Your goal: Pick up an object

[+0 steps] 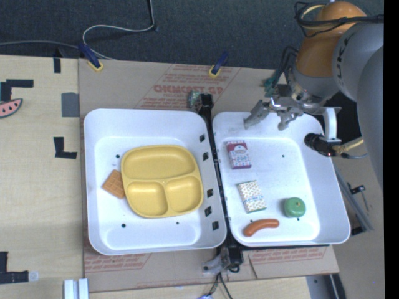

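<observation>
The grey two-finger gripper (271, 118) hovers at twelve o'clock over the right white bin (324, 185) — fingers spread apart, gripping nothing. Green round apple (294, 207) sits at five o'clock — untouched.

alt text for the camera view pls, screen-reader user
The arm's open claw hovers over the right bin's far rim, holding nothing. That bin holds a red box, patterned box, green apple and sausage; the left bin holds a yellow divided tray and a cracker.

The cracker (113, 184) lies half hidden under the yellow plate (163, 180) (its left edge); print on the small boxes beside that plate is unreadable.
</observation>
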`<state>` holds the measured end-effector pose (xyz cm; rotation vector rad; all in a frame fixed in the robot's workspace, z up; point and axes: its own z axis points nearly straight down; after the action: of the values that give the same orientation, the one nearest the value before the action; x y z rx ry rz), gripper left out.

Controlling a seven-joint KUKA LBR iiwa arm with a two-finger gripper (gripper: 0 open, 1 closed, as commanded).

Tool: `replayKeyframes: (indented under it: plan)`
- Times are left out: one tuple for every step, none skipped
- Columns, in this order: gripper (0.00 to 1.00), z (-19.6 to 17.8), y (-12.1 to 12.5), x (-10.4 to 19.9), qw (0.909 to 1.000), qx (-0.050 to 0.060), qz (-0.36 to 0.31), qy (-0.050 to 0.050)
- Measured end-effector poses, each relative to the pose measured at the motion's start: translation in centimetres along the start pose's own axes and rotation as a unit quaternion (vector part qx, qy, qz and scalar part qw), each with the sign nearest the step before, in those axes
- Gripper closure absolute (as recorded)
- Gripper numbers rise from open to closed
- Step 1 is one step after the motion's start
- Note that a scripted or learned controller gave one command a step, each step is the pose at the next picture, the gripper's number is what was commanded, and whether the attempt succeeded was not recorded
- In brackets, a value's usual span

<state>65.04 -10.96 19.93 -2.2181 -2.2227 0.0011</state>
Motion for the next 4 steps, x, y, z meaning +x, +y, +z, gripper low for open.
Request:
replayKeyframes:
  plan:
    - [0.0,11.4,1.9,1.2,1.0,-0.001,0.0,-0.001]
    - [1.0,10.5,1.8,1.2,1.0,-0.001,-0.001,-0.001]
    - [0.0,10.5,1.8,1.2,1.0,-0.001,-0.001,-0.001]
    - [1.0,9.5,1.8,1.2,1.0,-0.001,-0.001,-0.001]
